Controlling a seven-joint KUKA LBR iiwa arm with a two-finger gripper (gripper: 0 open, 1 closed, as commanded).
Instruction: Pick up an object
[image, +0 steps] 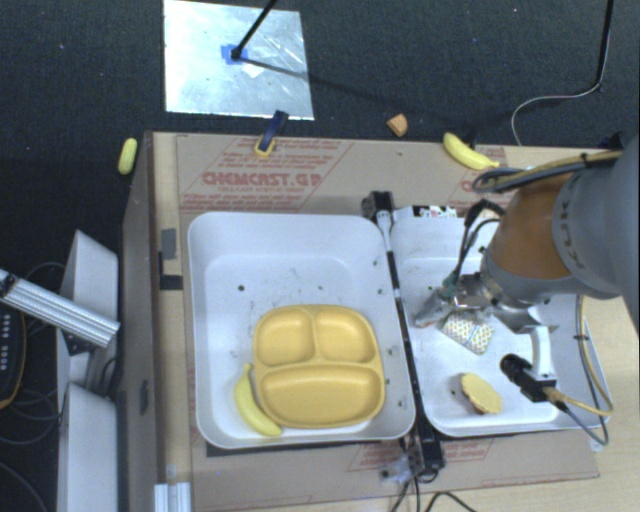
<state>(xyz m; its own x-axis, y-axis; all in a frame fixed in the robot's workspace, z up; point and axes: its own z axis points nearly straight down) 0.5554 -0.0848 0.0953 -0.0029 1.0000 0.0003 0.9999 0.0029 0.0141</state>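
Note:
In the right bin (430, 260), a small white and yellow patterned packet (469, 333) lies near the middle. A round tan piece of toy food (480, 394) sits closer to the front wall. My gripper (452, 304) hangs low over the right bin, just above and left of the patterned packet, with the grey arm and its orange band (530, 240) rising behind it to the right. The left bin (230, 250) holds a yellow divided plate (318, 364) with a toy banana (252, 402) lying against its left edge.
A black divider (395, 300) runs between the bins. A second banana (467, 151), a tan chunk (398, 124), a yellow piece (127, 155) and a blue and yellow clip (270, 132) lie outside the bins at the back. Cables (580, 390) trail at the right.

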